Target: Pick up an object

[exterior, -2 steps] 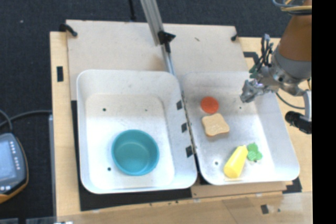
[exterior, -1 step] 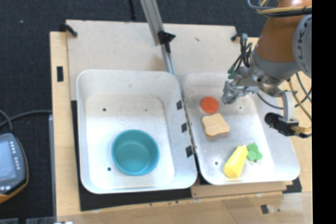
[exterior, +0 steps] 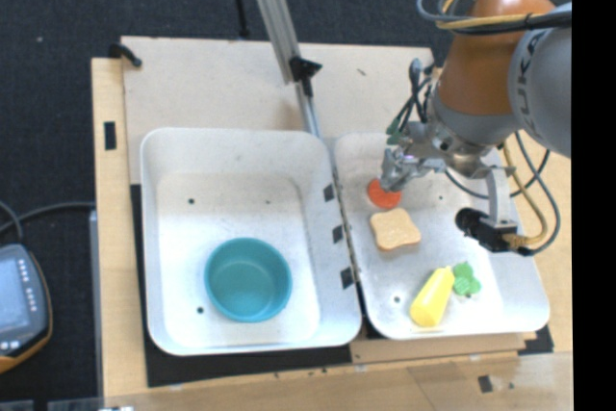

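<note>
Red piece (exterior: 384, 196) just under gripper (exterior: 394, 176)

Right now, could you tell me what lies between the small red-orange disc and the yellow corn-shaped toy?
In the camera view, the tan toast slice lies between the disc and corn toy.

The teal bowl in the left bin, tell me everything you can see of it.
The teal bowl is round, one plain colour, and looks like smooth plastic. It stands upright with its open mouth up and nothing visible inside. It sits on the floor of the left white bin, toward the near edge, apart from the walls. Nothing else touches it.
</note>
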Motion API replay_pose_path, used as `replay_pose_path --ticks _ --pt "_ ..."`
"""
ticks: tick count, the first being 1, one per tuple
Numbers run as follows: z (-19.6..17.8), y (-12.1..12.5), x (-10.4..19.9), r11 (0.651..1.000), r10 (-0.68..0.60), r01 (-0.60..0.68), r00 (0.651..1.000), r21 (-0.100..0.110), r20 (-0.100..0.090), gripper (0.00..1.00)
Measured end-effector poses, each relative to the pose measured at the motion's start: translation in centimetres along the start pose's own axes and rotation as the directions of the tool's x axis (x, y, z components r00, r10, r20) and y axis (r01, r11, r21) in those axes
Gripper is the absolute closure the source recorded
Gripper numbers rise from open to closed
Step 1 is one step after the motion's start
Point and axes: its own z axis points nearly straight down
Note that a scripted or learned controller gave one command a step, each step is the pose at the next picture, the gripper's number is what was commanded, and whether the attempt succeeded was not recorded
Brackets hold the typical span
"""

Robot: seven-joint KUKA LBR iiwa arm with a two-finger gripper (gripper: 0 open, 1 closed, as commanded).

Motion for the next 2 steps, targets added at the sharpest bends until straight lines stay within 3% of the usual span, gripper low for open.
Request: replay_pose_path --ticks 2 --pt "-0.6 -0.4 10.7 1.0 0.0 0.0 1.0 0.0 0.0 1.0"
